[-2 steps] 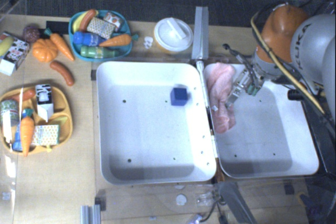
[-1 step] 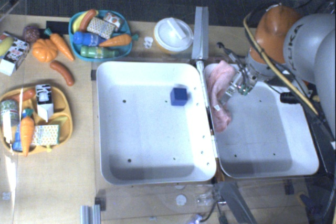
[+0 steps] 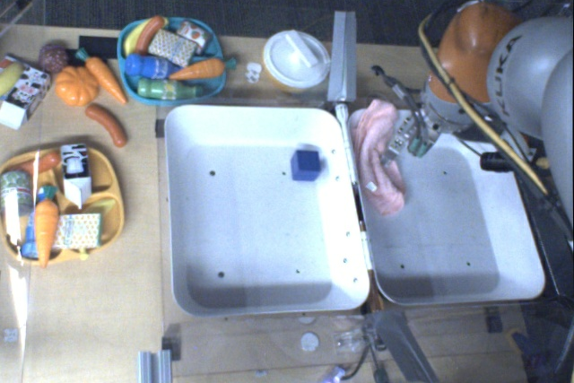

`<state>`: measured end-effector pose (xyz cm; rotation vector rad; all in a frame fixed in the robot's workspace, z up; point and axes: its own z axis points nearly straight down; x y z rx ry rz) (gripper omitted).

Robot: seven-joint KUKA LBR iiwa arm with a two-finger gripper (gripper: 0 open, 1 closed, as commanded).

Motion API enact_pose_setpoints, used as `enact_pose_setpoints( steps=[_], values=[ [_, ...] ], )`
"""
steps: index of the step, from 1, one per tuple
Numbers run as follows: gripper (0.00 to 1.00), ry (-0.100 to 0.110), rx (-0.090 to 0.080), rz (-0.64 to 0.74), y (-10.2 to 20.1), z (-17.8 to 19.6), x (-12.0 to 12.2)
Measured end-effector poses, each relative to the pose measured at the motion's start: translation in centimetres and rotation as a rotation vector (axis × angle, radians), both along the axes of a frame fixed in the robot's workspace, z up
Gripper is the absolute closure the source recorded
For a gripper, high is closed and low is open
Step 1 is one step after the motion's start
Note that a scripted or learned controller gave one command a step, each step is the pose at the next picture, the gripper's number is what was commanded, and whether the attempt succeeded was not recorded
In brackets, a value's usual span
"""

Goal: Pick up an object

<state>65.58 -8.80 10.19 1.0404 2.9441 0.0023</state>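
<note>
Pink cloth (image 3: 379,159) lies along the right bin's (image 3: 466,274) left wall, long axis running twelve to six; we note the gripper (image 3: 405,139) at its three o'clock edge, touching. Finger opening: we cannot tell; blue cube (image 3: 307,164) sits apart in the left bin (image 3: 251,265).

We counted two white bins (image 3: 260,126), one blue cube (image 3: 307,164), one pink cloth (image 3: 377,159), two toy-food trays (image 3: 112,202), and one white lidded bowl (image 3: 296,60).

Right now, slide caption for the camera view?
KUKA arm's gripper at a crumpled pink cloth in the right white bin; small blue cube in the left white bin.
</note>
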Motion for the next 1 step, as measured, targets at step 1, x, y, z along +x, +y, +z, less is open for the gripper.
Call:
enact_pose_setpoints(
  steps=[1],
  values=[
    [1.00,0.010,0.000,0.327,-1.69,7.34,-0.53]
  ],
)
